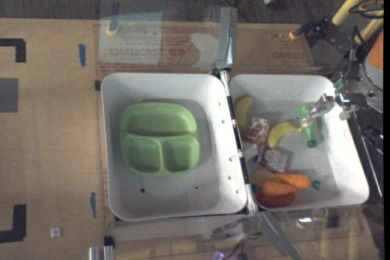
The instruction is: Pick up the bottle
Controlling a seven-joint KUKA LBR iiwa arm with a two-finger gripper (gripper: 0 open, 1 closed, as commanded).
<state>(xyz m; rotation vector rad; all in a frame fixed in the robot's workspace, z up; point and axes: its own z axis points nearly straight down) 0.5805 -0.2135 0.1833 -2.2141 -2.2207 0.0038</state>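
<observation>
Pincer [323, 106] sits in the upper right of the right-hand shallow white bin [350, 161], reaching in from the frame's right edge; metallic fingers point left and slightly down. Its tip lies directly against the upper end of the small translucent green plastic bottle [309, 126]. Whether the fingers are closed on the bottle or merely touching it cannot be told at this resolution, so opening state is undetermined. The bottle lies tilted on the bin floor, right of centre, cap end toward the lower right. Just left of the bottle, touching or nearly so, a yellow plastic banana [281, 131] curves toward the bin centre. A second, paler yellow banana [243, 110] lies against the bin's left wall. Between them is a small red-and-white printed packet [256, 130]; below it, a second small printed packet [275, 160]. At the lower left of this bin are an orange toy carrot with a green top [295, 180] and a red-orange elongated piece [275, 189] beneath it. The left-hand white bin [116, 131] holds a light green three-compartment plastic tray [160, 137], roughly centred. Both bins rest on the brown cardboard-covered table [49, 131].
</observation>
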